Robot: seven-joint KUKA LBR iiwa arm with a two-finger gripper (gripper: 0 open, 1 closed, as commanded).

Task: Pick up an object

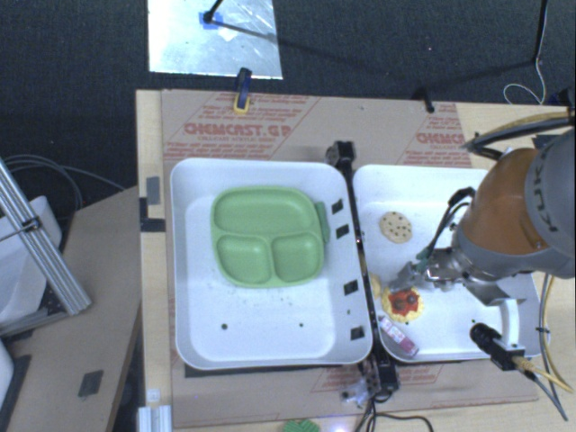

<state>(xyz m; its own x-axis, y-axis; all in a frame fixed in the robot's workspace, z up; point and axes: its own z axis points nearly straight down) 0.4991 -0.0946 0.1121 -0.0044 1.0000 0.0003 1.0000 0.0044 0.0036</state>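
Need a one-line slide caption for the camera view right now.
KUKA arm's gripper low over a red-and-yellow toy in the right bin, cookie nearby; green divided tray in the left bin.

The arm (517,214) runs off the right edge.

I see two white bins: the left bin (261,331) holds a pale green divided tray (268,236), and the right bin (450,331) has a tan cookie with dark specks (395,227) nearest the divider between bins, plus a red-and-yellow object (403,303) below the cookie and a pink-and-white item (397,336) lower still. Arm (522,214) is grey with an orange band. Bench (270,129) is tan cardboard with red lettering; floor is dark blue.
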